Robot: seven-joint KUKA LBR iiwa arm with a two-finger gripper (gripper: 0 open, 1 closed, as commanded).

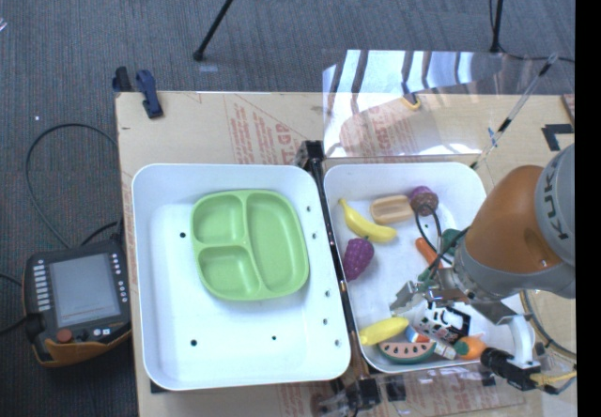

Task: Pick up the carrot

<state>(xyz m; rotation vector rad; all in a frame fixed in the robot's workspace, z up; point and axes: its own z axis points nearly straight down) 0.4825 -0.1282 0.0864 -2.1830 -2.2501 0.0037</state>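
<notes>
The carrot (427,250) lies in the right bin (470,182), just right of the banana (366,222) and partly hidden under the arm's wrist. The pincer (420,294) hangs low over that bin near a yellow toy (383,330) and a watermelon slice (409,348); whether it is wide or narrow I cannot tell. A green divided plate (252,243) sits in the left bin (160,312)

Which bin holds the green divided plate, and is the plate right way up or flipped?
Left bin. The green plate lies flat, right way up: its three hollow compartments face the camera.
</notes>
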